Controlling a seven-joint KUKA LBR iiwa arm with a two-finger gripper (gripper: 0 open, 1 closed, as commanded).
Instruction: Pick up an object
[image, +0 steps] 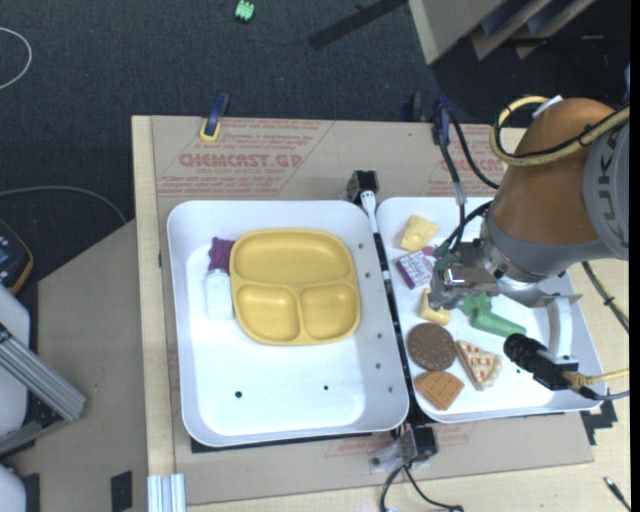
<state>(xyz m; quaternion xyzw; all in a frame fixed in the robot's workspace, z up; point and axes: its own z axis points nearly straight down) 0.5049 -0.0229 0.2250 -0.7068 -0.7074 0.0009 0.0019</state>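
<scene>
— Logging largest first: what sits on the worktop (300, 150)?

— Left bin (200, 330) carries a yellow divided tray (295, 285) beside a white bottle (217, 296). My arm (560, 190) covers part of the right bin (395, 215).

— And the hand?

— My hand (455, 282) hangs low over the right bin, near a green toy (492, 315); grip width: I cannot tell. A brown round cookie (432, 346), waffle wedge (479, 364) and yellow cheese piece (418, 233) lie loose.

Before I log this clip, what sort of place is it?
Probably a robotics lab bench for grasping trials: two white bins on protective board, toy food like a waffle and cookie, and loose cables on dark carpet.
</scene>
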